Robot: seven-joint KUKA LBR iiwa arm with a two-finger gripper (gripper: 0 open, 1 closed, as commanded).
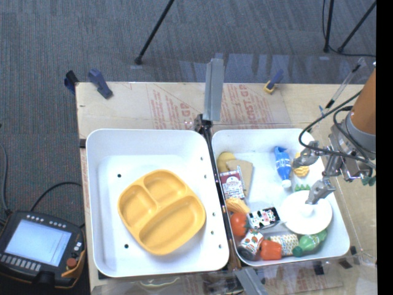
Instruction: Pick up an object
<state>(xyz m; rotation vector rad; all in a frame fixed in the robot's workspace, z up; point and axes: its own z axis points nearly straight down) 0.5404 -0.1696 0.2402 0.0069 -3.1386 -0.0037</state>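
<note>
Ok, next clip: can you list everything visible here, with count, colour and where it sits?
Bins: two, white, side by side on the bench.
Divided plate: one, yellow, in the left bin.
Round plate: one, white, right bin, near right corner.
Small bottle: one, blue with white cap, right bin, far side.
Toy food and small packets: a jumble, red, orange, green, tan, along the right bin's left and near sides; exact count unclear.
Clamps: two blue, one yellow, at the bench's far edge.
Teach pendant: one, dark, on the floor at left.
Arm: one, grey with orange band, from the right.
Pincer: one, open, over the right bin's right side.
</note>
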